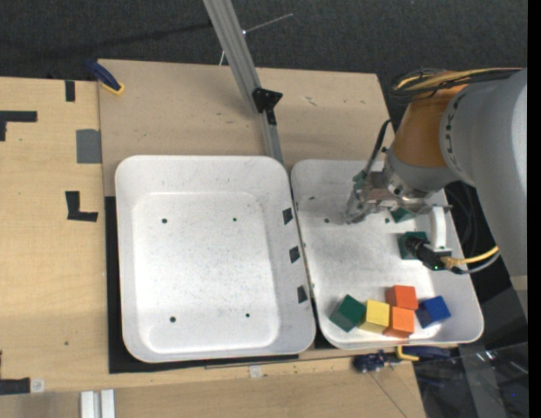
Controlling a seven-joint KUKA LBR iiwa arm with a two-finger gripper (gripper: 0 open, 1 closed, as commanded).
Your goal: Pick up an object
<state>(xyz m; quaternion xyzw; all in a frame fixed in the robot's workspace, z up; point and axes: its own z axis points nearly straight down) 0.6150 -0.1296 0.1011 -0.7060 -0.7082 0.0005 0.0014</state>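
Near the right bin's front edge, blocks [385,312] lie well apart from the hand [359,209]; its state I cannot tell.

The grey arm reaches in from the right, its hand [361,205] pointing down.

A robotics lab: plywood bench [200,111] with tape marks, white bins [200,168], metal camera pole [240,46].

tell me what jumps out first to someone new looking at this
The cluster of coloured blocks, green, yellow, orange and blue, huddled in the right bin's near corner. Next, the grey arm with its orange band, reaching in from the right, its gripper over the far part of that bin.
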